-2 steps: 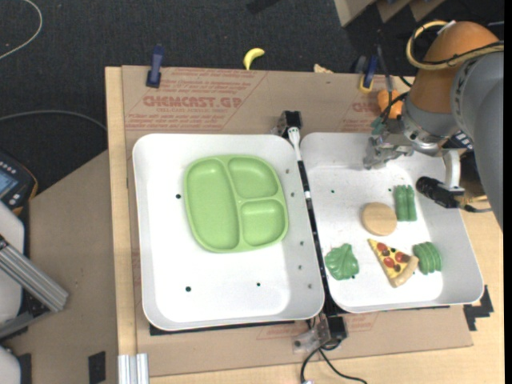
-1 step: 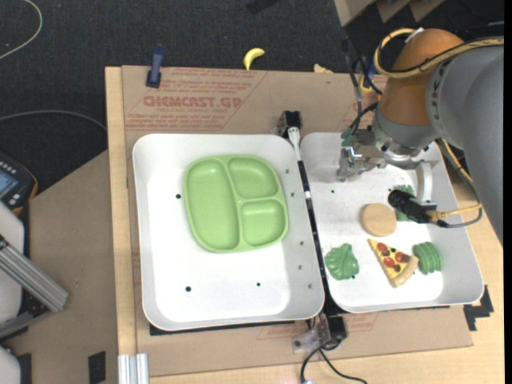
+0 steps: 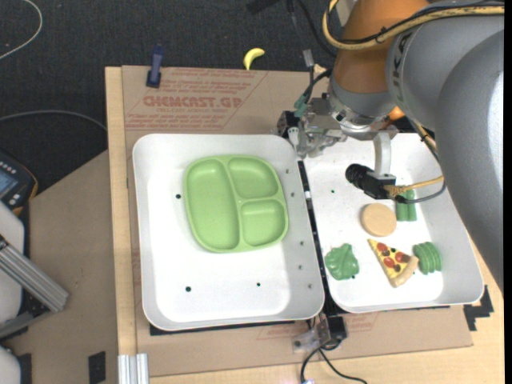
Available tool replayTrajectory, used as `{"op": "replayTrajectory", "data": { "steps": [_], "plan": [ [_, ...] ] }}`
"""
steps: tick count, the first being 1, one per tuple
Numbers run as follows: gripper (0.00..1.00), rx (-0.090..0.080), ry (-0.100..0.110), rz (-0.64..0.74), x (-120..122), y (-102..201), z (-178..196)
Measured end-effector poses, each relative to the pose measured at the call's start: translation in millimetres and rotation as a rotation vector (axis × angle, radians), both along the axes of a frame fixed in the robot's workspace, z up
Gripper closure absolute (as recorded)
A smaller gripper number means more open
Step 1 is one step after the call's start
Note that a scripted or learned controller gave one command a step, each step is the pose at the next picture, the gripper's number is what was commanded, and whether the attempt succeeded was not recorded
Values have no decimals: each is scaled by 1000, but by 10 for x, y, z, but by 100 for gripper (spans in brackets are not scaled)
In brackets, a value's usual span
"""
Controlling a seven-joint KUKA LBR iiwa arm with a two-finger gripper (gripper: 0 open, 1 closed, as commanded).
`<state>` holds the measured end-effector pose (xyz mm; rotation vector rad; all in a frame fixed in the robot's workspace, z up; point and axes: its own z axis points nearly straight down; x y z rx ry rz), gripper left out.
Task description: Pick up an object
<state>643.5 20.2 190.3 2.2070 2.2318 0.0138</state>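
A toy pizza slice (image 3: 394,262) lay near the front of the right bin (image 3: 456,290), between a leafy green toy (image 3: 342,262) and a green ridged toy (image 3: 427,257). A tan round cookie (image 3: 378,219) sat just behind it. The gripper (image 3: 317,138) hung over the bin's back left corner. I could not tell how it was set. A green divided plate (image 3: 236,202) sat in the left bin (image 3: 156,246).

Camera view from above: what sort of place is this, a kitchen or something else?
Most likely a robotics lab bench, not a kitchen. A grey and orange robot arm reaches over two white bins, the food is toys such as a pizza slice, and loose cables trail across the dark floor.
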Motion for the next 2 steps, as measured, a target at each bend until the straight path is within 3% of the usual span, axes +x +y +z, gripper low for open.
{"op": "replayTrajectory", "data": {
  "steps": [2],
  "plan": [
    [100, 0, 4, -1, -491, 1523, 578]
  ]
}}
